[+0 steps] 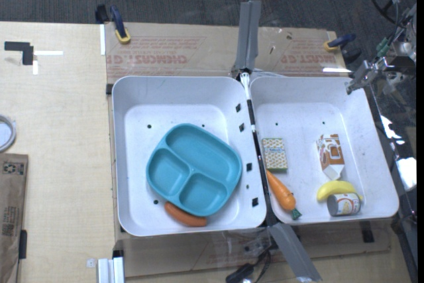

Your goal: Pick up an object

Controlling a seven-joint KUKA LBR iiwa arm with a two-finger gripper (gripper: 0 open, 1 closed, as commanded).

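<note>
The left bin [126,142] holds a smooth teal three-compartment plate [193,169] overlapping a sausage [185,216]. The right bin [298,109] carries a boxy carton [275,154], tapered carrot [281,191], crumpled packet [330,156], curved banana [336,189] and cylindrical can [344,204]. The gripper [364,73] sits at this bin's far right corner; its state cannot be told.

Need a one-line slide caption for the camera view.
Blue plate and sausage in left bin; carrot, banana, can in right bin.

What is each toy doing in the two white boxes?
Blue plate: flat, left bin.
Sausage: lying under plate's near edge.
Carrot: lying, right bin.
Small box: flat.
Carton: lying down.
Banana: lying against can.
Can: on its side.
</note>
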